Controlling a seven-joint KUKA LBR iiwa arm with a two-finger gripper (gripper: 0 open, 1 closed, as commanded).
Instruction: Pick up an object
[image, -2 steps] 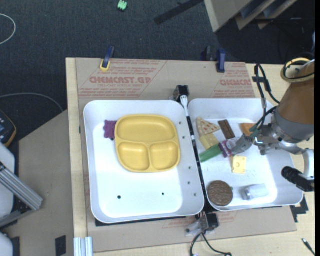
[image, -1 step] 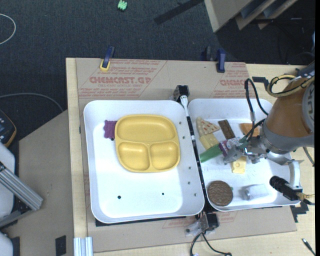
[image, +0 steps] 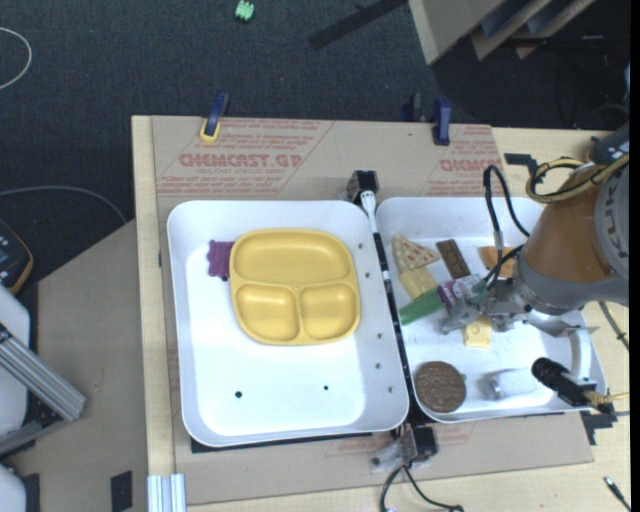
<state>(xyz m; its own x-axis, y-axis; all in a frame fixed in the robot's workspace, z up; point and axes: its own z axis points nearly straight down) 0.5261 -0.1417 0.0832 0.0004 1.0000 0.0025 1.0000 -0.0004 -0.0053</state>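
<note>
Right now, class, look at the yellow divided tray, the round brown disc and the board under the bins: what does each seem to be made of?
Yellow divided tray: probably moulded plastic, with a smooth, even colour and rounded compartments.
Round brown disc: unclear, with a dull, speckled face, perhaps a toy cookie or cork.
Board: looks like a sheet masked in brown paper, matte with red printed lettering.

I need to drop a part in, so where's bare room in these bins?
Left bin: bare floor below the yellow divided plate, toward its near edge. Right bin: crowded, with the gripper among small objects; the brown disc fills its near-left corner.
</note>
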